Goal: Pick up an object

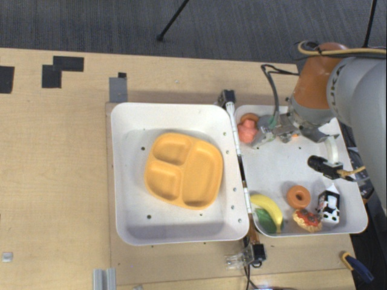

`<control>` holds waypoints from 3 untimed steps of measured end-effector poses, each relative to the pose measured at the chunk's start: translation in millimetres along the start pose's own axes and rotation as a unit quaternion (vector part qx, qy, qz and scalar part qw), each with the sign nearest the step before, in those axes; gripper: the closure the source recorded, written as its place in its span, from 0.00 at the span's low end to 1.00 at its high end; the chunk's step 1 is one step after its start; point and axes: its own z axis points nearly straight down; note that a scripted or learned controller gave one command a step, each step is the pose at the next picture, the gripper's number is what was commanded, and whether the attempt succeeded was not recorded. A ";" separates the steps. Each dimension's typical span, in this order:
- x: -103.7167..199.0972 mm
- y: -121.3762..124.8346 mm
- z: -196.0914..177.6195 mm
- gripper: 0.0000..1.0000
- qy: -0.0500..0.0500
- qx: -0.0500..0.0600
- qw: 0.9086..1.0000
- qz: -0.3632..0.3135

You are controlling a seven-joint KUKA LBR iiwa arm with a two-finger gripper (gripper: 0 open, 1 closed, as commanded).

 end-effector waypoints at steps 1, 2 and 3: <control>-15.2 10.8 -0.2 0.00 0.014 0.031 0.995 -0.091; -15.0 15.1 0.5 0.00 0.001 0.007 0.974 -0.226; 2.8 -12.1 -1.2 0.00 -0.002 -0.003 0.943 -0.332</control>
